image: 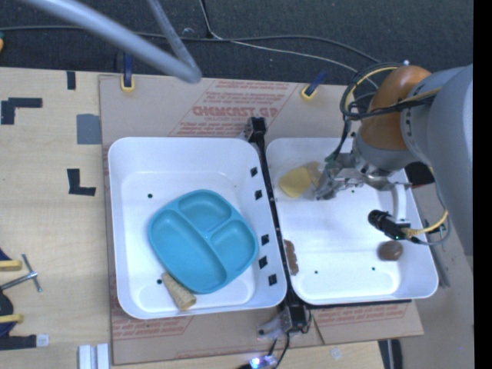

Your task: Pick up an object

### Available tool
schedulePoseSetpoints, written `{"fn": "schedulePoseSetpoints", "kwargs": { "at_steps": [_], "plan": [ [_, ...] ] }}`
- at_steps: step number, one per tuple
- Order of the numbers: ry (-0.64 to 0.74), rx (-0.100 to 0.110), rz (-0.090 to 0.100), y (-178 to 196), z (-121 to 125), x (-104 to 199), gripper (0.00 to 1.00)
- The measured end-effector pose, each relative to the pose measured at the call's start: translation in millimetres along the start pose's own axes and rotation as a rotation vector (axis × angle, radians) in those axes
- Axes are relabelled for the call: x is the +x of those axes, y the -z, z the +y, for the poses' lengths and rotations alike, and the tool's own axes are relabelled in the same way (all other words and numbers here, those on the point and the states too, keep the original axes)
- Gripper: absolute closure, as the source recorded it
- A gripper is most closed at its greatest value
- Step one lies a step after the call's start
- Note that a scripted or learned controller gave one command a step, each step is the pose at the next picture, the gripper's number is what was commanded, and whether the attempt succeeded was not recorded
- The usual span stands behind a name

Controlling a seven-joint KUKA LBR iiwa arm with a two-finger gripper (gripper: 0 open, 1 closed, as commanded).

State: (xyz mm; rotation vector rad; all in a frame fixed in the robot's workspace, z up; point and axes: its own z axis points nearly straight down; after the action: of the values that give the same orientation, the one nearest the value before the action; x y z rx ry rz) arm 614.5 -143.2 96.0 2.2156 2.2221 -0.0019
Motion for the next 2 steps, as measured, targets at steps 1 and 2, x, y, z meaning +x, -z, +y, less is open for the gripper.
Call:
{"fn": "schedulePoseSetpoints", "kwargs": {
  "at_steps": [1, 2],
  "plan": [
    [-0.001, 0.001, 0.003, 43.2, 4.2, 5.3, 1.0],
    [-0.001, 0.003, 0.003, 88.3, 4.0, -2.9, 1.0]
  ]
}}
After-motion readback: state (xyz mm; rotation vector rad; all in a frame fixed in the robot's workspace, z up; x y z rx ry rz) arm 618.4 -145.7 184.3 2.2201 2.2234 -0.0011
